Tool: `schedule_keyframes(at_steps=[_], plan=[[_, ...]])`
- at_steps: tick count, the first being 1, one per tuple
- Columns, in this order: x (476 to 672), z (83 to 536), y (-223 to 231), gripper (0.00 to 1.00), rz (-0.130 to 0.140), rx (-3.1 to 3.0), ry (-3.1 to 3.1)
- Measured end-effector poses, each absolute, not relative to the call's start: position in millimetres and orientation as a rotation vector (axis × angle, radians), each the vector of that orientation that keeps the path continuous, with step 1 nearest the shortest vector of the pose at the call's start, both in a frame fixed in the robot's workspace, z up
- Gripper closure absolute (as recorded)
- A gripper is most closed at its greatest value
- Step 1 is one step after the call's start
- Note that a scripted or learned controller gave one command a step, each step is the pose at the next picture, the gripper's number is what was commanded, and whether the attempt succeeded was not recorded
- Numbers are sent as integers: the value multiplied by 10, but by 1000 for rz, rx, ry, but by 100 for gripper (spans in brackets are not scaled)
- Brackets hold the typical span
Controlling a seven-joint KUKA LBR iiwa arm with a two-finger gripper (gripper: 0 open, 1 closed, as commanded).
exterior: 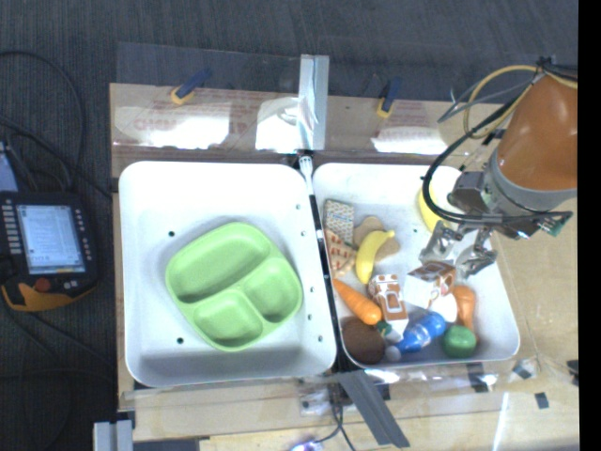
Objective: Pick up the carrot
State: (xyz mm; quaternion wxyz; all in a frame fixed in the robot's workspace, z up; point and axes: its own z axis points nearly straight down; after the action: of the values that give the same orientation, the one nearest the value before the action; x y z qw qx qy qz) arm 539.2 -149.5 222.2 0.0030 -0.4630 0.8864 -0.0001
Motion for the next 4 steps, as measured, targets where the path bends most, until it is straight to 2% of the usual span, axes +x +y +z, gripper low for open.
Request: schedule_keyframes(at_steps=[1, 2, 3, 4], plan=[[4836, 1618, -1913, 100, 8, -1697, 2645], [5649, 1705, -1742, 100, 3, -1706, 2633], [5918, 1266, -2141, 100, 7, -2067, 2362], [5941, 1279, -2205, 100, 4, -2364, 2062]])
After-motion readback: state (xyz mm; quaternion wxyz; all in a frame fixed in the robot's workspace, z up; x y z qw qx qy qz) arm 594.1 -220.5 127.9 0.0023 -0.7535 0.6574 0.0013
